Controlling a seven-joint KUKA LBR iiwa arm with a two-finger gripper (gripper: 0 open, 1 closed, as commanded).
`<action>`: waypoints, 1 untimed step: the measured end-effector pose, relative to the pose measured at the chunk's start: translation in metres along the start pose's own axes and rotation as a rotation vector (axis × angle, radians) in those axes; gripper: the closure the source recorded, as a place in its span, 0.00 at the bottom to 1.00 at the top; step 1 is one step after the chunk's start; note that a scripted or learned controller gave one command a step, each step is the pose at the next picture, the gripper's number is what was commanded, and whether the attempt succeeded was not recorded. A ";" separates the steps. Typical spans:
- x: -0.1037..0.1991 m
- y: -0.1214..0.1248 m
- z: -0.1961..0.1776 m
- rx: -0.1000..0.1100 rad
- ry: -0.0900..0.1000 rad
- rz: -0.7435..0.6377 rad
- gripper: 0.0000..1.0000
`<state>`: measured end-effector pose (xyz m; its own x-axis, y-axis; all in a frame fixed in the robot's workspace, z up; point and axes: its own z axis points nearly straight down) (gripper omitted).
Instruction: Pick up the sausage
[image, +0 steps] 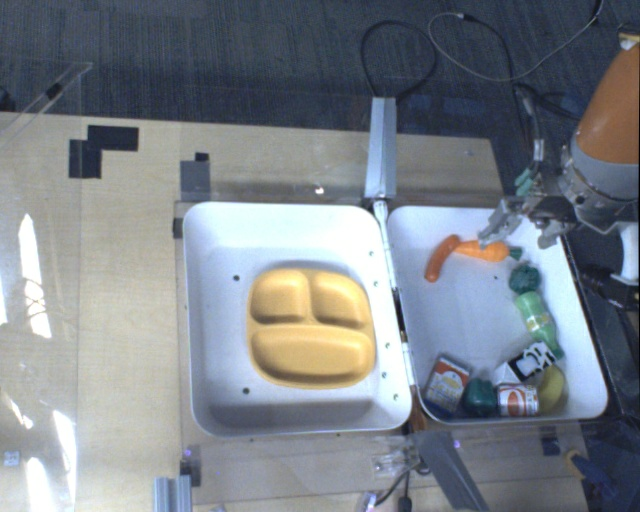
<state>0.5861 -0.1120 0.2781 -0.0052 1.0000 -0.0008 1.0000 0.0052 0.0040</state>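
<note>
The sausage lies in the right bin, far-left part, long axis running from near-left to far-right. An orange carrot touches its far end. The hand hovers just above the carrot; finger state cannot be determined. Along the bin's right and near sides: green items, cans, a small carton. The left bin holds a yellow sectioned tray.

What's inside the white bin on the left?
The left bin holds a yellow tray with three hollows, lying on its floor. Whatever lies under the tray is hidden.
</note>
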 end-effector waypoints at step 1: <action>0.024 0.035 0.191 -0.005 0.001 0.153 0.00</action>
<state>0.6217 -0.0878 0.0875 0.1469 0.9892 0.0009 0.9891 -0.1469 0.0087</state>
